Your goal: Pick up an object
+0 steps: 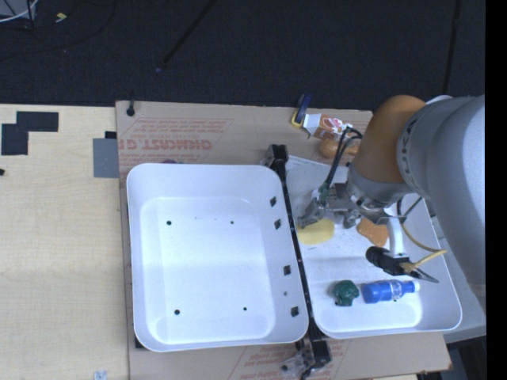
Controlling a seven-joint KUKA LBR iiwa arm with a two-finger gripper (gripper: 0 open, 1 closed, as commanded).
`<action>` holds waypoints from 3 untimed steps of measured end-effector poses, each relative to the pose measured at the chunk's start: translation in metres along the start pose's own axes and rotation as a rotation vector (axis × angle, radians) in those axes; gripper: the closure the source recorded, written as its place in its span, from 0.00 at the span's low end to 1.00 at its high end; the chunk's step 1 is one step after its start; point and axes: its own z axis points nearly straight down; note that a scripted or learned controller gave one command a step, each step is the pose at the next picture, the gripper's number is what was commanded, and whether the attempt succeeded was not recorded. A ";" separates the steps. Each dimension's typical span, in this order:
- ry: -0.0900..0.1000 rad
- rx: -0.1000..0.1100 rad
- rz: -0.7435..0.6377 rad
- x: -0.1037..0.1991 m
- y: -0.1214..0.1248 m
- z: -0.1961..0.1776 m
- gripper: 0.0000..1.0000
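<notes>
My claw hangs low in the right bin, just above the yellow block at its nine o'clock edge; how wide it stands I cannot tell. I should centre on the block, clear of the wall; then close squarely and lift straight.

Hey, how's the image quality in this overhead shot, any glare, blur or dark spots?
Camera view: soft overall, fine edges fuzzy; the two shallow white bins are bright, nearly washed out; the floor beyond the bench is very dark; the grey arm's gripper and the pale yellow object beneath it blur together; the blue bottle reads clearly.
</notes>
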 end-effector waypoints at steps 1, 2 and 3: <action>0.002 -0.006 -0.004 0.080 0.032 -0.107 0.00; -0.001 0.009 -0.001 0.076 0.028 -0.109 1.00; -0.001 0.010 -0.002 0.076 0.028 -0.109 0.00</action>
